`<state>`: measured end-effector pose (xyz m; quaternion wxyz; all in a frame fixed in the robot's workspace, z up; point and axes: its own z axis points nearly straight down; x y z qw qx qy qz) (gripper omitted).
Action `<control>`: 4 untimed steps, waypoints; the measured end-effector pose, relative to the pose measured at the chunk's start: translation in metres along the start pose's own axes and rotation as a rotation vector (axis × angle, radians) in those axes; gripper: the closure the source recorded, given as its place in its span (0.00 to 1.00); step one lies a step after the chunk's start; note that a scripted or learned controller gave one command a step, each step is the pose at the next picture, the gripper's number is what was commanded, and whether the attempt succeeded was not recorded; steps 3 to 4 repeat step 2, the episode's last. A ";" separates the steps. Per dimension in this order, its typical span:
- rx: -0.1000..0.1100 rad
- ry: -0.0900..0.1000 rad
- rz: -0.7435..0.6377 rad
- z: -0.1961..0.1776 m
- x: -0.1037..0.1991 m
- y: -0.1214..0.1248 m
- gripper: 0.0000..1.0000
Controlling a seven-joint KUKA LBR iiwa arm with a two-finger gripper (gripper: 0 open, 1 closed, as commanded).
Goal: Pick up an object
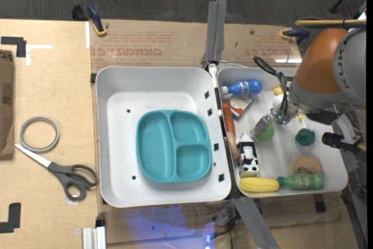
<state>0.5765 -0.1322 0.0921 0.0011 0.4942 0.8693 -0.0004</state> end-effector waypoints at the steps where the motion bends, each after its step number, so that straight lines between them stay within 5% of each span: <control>1: 0.000 -0.003 -0.003 -0.009 0.000 0.001 1.00; 2: 0.002 0.001 0.372 0.001 0.013 0.026 1.00; 4: 0.002 0.001 0.372 0.001 0.013 0.026 1.00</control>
